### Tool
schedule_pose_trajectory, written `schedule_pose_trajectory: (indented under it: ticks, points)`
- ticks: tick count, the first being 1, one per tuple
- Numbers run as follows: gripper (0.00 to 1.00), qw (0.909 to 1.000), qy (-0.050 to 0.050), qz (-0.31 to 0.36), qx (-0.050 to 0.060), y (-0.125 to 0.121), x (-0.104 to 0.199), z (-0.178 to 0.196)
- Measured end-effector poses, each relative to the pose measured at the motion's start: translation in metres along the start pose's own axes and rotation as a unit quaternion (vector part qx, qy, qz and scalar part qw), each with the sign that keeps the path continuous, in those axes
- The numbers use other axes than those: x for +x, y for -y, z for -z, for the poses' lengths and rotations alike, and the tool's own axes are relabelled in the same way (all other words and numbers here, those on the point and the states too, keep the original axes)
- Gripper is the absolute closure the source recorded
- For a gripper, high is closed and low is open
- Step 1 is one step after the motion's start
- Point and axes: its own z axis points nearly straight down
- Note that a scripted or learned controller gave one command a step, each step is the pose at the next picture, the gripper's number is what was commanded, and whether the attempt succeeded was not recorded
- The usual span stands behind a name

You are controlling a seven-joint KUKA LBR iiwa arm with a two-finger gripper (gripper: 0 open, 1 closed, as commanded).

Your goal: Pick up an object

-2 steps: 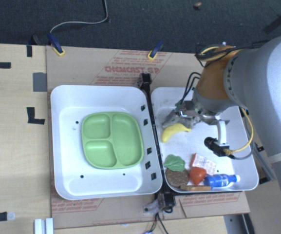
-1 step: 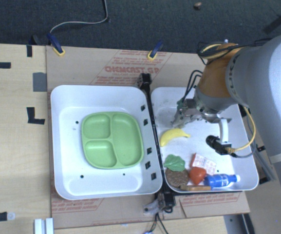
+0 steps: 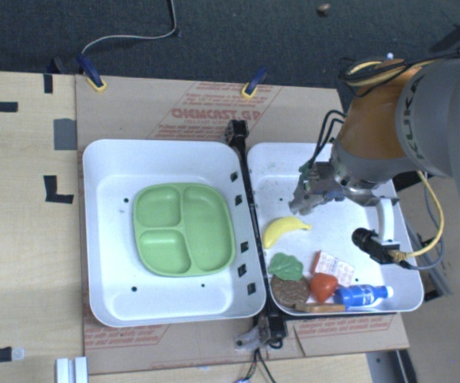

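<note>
The tabletop [image 3: 22, 214] carries two white bins. The left bin [image 3: 102, 238] holds a green divided plate [image 3: 184, 228]. In the right bin [image 3: 409, 294], the arm's end effector [image 3: 303, 200] hangs just above a yellow banana [image 3: 285, 230]; whether it is spread or pressed together I cannot tell. Nothing looks lifted yet: the banana, a blue bottle [image 3: 363, 296] and other small items lie low in the frame, so the pick seems still ahead.
</note>
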Motion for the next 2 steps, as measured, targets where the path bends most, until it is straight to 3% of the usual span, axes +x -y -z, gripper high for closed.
schedule_pose_trajectory:
  ticks: [1, 2]
  points:
    - [1.00, 1.0000, 0.001, -0.001, 0.000, 0.037, -0.031, 0.053]
    - [1.00, 1.0000, 0.000, -0.001, 0.001, -0.029, -0.042, -0.009]
